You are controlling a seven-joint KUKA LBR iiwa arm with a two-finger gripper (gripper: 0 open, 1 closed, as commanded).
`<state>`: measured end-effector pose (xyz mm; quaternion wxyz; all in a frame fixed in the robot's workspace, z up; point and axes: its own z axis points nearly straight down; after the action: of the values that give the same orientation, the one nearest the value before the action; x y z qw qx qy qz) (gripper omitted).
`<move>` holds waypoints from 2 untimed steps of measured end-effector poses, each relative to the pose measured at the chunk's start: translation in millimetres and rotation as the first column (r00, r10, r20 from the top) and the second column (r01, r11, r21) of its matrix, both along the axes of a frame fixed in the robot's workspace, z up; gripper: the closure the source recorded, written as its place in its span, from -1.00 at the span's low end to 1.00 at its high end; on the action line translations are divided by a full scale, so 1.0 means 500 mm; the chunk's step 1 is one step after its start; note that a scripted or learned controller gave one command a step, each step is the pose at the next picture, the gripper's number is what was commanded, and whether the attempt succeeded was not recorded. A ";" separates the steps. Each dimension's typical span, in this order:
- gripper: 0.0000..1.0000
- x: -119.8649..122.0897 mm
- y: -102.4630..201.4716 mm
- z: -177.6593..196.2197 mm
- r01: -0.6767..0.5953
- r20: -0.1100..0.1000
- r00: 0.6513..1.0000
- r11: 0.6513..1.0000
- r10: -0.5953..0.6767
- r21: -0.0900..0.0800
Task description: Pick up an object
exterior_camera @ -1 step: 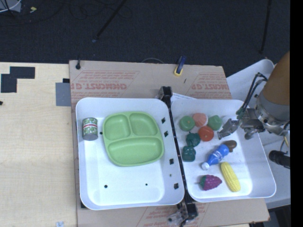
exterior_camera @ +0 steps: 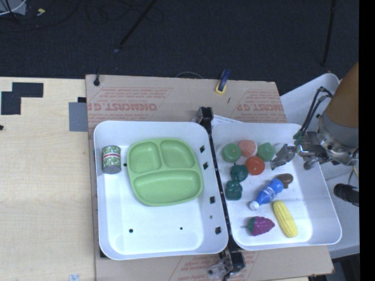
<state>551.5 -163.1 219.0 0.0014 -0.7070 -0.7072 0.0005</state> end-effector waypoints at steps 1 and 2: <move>-1.00 -0.016 0.009 -0.094 -0.001 -0.005 1.000 1.000 0.001 0.001; -1.00 0.003 0.010 -0.205 -0.001 -0.003 1.000 1.000 0.001 0.001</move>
<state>553.2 -157.8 116.7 0.0028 -0.7068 -0.7074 0.0013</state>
